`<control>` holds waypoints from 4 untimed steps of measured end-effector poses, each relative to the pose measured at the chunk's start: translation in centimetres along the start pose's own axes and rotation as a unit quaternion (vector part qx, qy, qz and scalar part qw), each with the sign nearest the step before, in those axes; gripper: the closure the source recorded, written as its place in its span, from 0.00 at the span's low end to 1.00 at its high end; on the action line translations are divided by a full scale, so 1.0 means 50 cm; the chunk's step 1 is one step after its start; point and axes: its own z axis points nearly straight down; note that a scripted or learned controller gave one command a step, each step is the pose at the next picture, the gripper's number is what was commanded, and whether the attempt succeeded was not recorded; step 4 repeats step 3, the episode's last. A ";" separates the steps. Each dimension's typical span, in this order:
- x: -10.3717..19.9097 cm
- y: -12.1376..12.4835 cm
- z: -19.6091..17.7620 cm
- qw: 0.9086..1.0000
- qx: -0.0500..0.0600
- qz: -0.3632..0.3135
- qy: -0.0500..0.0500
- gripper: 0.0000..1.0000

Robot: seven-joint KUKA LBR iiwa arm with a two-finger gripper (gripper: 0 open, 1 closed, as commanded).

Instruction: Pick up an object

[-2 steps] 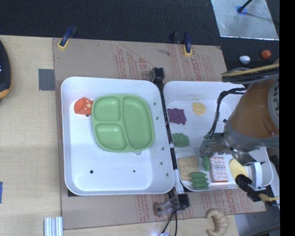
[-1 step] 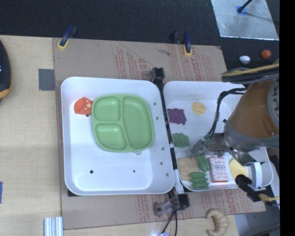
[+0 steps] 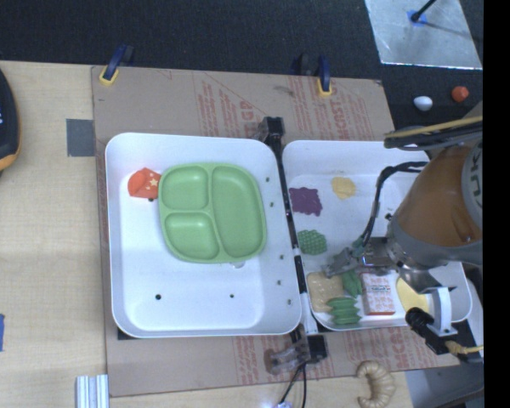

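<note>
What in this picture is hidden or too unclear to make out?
- Gripper, camera view: low in the right bin; the arm's own bulk and blur hide whether it holds anything.
- Red object: partly tucked beside the green tray; too small to identify.
- Right bin's far side: covered by the arm.
- Purple item and yellow item: too blurred to name.

Faint red print, none legible
Red lettering runs across the cardboard sheet (image 3: 238,100); the small packet (image 3: 378,294) carries a red-and-white label, unreadable.

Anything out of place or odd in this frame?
One thing: a tan curled object lies on the bench below the right bin, outside both bins. The green divided plate sits flat in the left bin; nothing spilled.
</note>
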 end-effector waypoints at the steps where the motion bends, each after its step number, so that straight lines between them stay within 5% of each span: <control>1: -0.005 0.003 -0.026 1.000 -0.002 0.000 -0.002 1.00; 2: -0.083 -0.003 -0.225 1.000 -0.001 0.003 -0.002 1.00; 3: 0.010 0.140 -0.224 1.000 0.001 -0.003 0.001 1.00; 4: 0.010 0.140 -0.224 1.000 0.001 -0.003 0.001 1.00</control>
